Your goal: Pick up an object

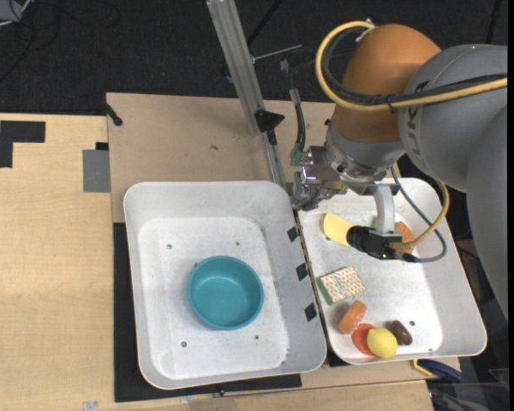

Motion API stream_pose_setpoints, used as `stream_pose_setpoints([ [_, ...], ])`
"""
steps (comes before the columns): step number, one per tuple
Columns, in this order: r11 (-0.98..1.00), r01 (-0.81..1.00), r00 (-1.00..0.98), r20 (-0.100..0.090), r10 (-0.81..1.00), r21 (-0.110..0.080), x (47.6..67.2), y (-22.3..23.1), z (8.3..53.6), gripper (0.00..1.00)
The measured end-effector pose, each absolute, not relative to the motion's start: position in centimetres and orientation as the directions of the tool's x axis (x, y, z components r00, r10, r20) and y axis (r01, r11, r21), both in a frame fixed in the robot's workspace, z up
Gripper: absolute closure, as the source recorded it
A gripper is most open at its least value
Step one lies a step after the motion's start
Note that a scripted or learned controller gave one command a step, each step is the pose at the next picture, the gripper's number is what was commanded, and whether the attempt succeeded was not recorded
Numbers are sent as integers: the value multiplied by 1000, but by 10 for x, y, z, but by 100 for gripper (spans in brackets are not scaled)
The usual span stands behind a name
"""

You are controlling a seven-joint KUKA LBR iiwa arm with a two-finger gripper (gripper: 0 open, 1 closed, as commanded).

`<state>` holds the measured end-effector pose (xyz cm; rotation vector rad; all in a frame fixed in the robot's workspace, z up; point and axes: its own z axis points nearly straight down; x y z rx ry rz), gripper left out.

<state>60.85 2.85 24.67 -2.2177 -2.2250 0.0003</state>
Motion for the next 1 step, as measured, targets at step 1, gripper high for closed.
stream_pose_setpoints([
  [1, 2, 1000, -2, 0, 1000, -1, 614, 74, 246, 100],
])
